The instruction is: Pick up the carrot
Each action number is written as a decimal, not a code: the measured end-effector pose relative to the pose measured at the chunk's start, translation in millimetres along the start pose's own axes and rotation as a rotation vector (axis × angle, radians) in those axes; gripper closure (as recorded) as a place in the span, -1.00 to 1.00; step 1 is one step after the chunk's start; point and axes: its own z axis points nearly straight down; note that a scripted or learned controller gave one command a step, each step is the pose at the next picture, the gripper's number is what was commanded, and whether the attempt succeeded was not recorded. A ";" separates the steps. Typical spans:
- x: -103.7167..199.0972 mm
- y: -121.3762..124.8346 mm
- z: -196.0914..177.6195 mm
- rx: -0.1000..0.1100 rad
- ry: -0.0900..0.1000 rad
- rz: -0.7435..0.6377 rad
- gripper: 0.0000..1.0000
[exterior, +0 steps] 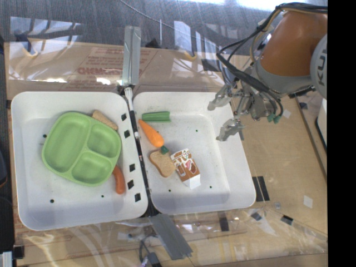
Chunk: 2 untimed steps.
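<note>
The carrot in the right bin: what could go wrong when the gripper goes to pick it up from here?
1. The carrot lies close to the divider wall between the bins, so a finger could hit that wall.
2. The green piece and the bread slice sit just beside its two ends; the gripper may grasp or push one of them instead.
3. The gripper is over the bin's far right edge, so it has a long way to travel across.

We see our arm (295,40) with its rounded orange band, black looping cables and bare metal fingers (229,129).
</note>
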 end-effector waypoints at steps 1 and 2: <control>-56.9 32.9 153.6 -0.005 0.012 -0.028 -1.00; -62.4 33.5 134.5 0.000 -0.004 -0.036 1.00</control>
